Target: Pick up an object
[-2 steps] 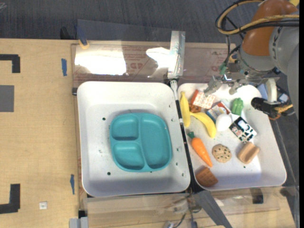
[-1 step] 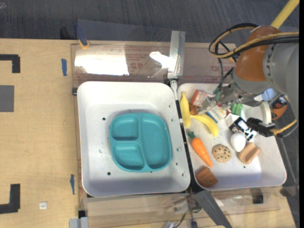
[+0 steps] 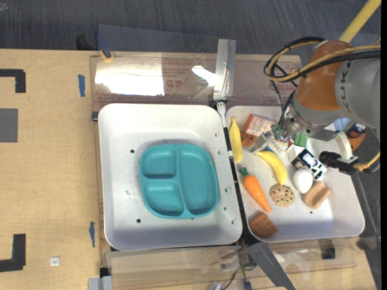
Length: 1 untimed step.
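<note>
While the grey arm with orange band (image 3: 326,83) reached in from the right, its gripper (image 3: 283,133) hung low over the back of the right white bin (image 3: 344,222), amid clutter; grip state: cannot tell. Yellow banana (image 3: 275,166) lay just in front-left of it, white egg (image 3: 302,180) & round speckled cookie (image 3: 282,195) nearby, orange carrot (image 3: 256,193) further fwd. Red-white carton (image 3: 257,125) sat just left of gripper. Left white bin (image 3: 115,162) held a teal divided plastic plate (image 3: 179,180).
</note>
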Tool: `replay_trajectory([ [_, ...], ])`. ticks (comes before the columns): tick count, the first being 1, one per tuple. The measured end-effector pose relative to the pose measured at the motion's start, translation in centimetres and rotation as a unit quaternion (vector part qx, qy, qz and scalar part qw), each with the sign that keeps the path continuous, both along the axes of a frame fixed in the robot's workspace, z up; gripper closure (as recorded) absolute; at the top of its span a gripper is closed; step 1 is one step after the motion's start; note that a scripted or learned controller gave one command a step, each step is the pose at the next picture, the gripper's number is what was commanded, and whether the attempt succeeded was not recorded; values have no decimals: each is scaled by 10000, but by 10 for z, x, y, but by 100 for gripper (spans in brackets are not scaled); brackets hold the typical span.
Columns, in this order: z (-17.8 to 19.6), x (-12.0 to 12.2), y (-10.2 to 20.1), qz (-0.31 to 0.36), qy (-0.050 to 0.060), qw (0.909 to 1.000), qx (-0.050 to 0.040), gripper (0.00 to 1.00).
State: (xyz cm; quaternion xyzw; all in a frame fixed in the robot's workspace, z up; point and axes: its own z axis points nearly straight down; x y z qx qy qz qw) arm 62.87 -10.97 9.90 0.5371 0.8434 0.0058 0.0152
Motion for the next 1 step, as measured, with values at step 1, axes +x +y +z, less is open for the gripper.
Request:
replay_trajectory([
  [1,0,-14,1,151,-23,9999,-8,0],
])
